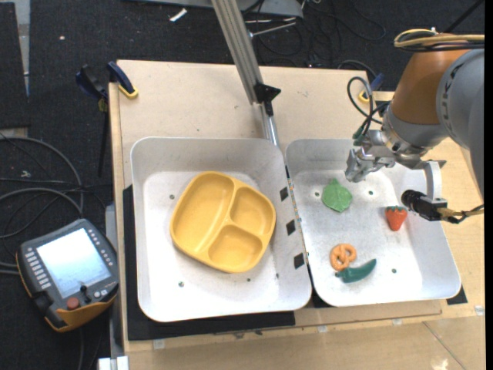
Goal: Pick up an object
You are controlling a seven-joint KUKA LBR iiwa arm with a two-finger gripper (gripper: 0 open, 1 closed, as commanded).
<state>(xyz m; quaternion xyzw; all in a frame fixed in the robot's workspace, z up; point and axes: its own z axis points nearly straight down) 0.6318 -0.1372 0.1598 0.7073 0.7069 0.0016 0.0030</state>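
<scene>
The gripper [359,168] hovers at one o'clock of the green lettuce leaf [337,196] in the right bin [431,272]; whether it grips anything, I cannot tell.

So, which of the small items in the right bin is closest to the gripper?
The flat green leaf-shaped piece, just below the gripper. The red strawberry, orange pretzel and dark green pepper lie farther away.
</scene>
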